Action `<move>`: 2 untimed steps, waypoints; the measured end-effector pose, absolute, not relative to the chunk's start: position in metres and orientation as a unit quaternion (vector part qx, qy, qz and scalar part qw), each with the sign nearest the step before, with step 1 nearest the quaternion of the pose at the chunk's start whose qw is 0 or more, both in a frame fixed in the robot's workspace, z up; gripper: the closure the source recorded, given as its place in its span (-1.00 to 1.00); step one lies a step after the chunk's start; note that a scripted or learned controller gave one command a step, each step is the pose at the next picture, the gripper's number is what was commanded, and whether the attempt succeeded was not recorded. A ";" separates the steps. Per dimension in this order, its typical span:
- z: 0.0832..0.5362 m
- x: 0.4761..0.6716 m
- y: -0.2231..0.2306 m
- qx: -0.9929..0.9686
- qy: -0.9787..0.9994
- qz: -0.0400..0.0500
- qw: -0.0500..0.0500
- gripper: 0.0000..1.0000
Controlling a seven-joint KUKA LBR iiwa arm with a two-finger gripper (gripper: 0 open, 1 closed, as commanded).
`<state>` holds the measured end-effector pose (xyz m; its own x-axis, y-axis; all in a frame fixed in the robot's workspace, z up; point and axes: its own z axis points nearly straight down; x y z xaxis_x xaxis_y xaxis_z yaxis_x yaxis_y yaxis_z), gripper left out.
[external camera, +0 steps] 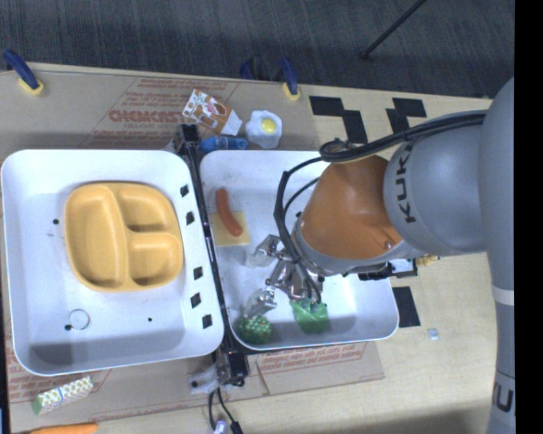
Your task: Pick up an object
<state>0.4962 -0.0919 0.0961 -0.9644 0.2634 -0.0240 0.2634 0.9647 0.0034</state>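
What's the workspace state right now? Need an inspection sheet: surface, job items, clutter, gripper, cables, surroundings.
Surface: cardboard-covered bench bearing left bin and right bin.
Job's things: right bin holds a hot dog, a round green item and a green block; left bin holds a yellow divided tray.
Clutter: packet, egg-like toy, blue item behind the bins.
Gripper: gripper low over the right bin, near the green items; grasp unclear.
Cables: black cable looping by the wrist.
Surroundings: dark floor, blue clamps.
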 end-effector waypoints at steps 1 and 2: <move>0.096 0.496 -0.092 0.133 0.991 0.000 0.012 -1.00; 0.096 0.496 -0.092 0.133 0.991 0.000 0.012 -1.00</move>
